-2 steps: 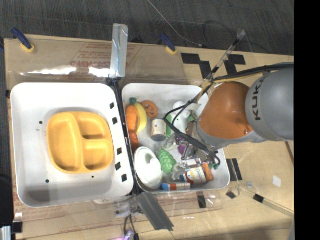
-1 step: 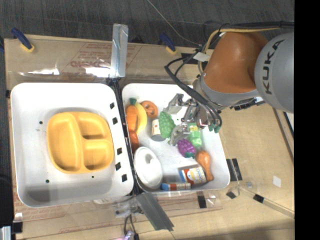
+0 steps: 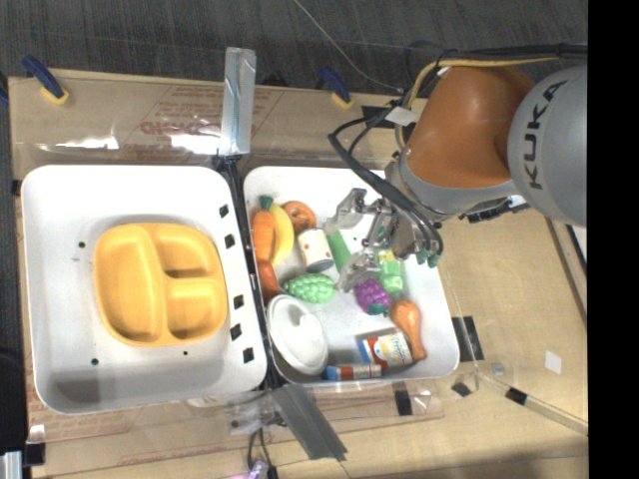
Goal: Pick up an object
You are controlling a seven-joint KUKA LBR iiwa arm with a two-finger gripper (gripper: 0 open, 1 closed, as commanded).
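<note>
You'll find the gripper (image 3: 367, 242) low in the right bin (image 3: 435, 297), right over the purple grapes (image 3: 371, 292) and green grapes (image 3: 311, 288), likely lining up a pick, though whether it's open I cannot tell

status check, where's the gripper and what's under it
Gripper low over right bin, nothing seen held. Purple grapes just below it. Green grapes, carrot, white cup crowd close.
</note>
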